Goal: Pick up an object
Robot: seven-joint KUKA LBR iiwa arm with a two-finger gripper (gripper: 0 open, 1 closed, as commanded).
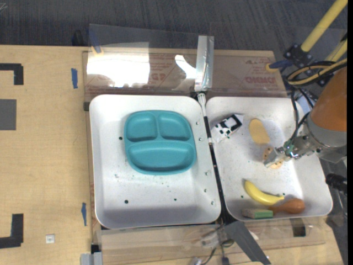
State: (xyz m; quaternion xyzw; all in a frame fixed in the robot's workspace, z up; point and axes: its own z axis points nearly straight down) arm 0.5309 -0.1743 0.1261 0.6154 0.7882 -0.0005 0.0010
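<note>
Banana (260, 193) lying near front of right bin (314, 175), beside brown object (291, 206). Gripper (274, 158) low mid-bin, well apart from banana; finger state not discernible. Risk: closing on nothing, off-target.

faint reddish print, seemingly mirrored, on the clear panel (242, 76) behind the bins; too blurred for reading

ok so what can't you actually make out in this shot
- Gripper, camera view: too small and blurred to tell open or shut, or whether it touches the right bin.
- Green object: partly behind the banana and the bin's rim; identity unclear.
- Black-and-white checkered item: too small to identify.
</note>
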